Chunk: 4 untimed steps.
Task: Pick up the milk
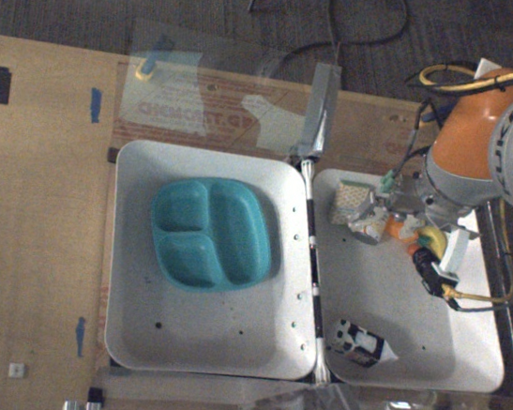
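Note:
The milk (360,343) is a small carton with black and white patches. It lies on its side in the front left corner of the right bin (462,356). My gripper (371,219) hangs low over the back left part of that bin, well behind the milk and apart from it. It is right beside a beige block (349,200) and an orange item (395,227). Nothing in the view shows the milk between its fingers.
A yellow item (432,239) lies just right of the orange one, under the wrist. The left bin (130,229) holds a teal divided plate (212,233). A metal divider (311,254) runs between the bins.

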Tool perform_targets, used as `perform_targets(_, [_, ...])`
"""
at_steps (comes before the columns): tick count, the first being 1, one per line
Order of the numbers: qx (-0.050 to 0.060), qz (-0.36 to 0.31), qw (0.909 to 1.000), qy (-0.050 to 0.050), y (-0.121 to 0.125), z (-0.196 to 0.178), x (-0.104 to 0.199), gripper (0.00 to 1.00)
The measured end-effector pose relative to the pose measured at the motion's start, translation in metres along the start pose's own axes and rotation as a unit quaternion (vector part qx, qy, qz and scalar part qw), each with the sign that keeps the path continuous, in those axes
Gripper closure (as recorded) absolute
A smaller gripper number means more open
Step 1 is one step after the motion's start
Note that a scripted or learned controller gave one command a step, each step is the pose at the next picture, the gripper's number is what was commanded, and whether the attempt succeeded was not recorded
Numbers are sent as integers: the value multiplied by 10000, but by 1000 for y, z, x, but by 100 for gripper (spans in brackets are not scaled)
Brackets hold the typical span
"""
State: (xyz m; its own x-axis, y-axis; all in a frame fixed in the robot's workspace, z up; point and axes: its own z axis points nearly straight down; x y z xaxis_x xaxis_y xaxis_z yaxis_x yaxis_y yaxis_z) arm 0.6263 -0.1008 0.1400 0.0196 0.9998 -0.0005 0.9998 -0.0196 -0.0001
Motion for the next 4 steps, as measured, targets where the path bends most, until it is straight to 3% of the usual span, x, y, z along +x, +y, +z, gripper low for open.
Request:
perform_targets(1, [-24,-86,10000,-1,-9,53,-55,0])
perform_targets(2, [144,1481,9889,-45,34,53,-10,0])
perform_targets(3, [24,1476,9890,-32,40,41,-7,100])
perform_targets(4, [-3,2474,9689,-1,40,-45,42,100])
